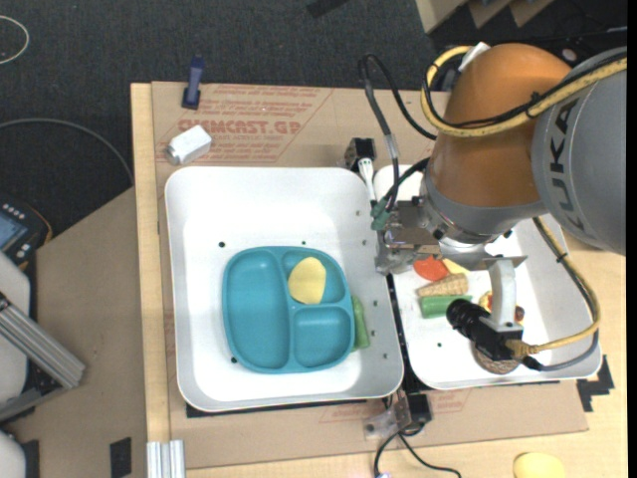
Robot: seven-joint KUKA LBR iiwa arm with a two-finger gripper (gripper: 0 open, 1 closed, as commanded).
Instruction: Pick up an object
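The tool (430,252) hangs low over the left part of the right bin (567,297), under the orange band of the arm (498,108). The wrist body covers it from above, so I cannot tell whether it is released, clenched or grasping anything.

The nearest pieces lie just past the tool toward 5 o'clock. An orange piece (430,267) peeks out right at the tool's lower edge, touching or nearly so. Just beyond it, toward 5 o'clock again, sits a tan wedge (443,287), its long axis running roughly 8 to 2 o'clock. A green block (433,306) lies just below the wedge, long axis close to 9 to 3. A dark round thing (476,325) and a white upright piece (503,292) sit further out toward 4 o'clock, near the bin's front edge.

Judging from this, the pick turns on a short shift toward 5 o'clock, with the tool turned to close across the wedge's or block's narrow side, not along it. These 3 pieces are crowded together, so a grasp could catch 2 at once or nudge 1 aside.

Well apart, toward 8 o'clock, the left bin (199,227) holds a teal tray (259,312) with a yellow piece (308,280) in 1 compartment. A green strip (360,325) lies just beside the tray's right rim. These look the farther choice.
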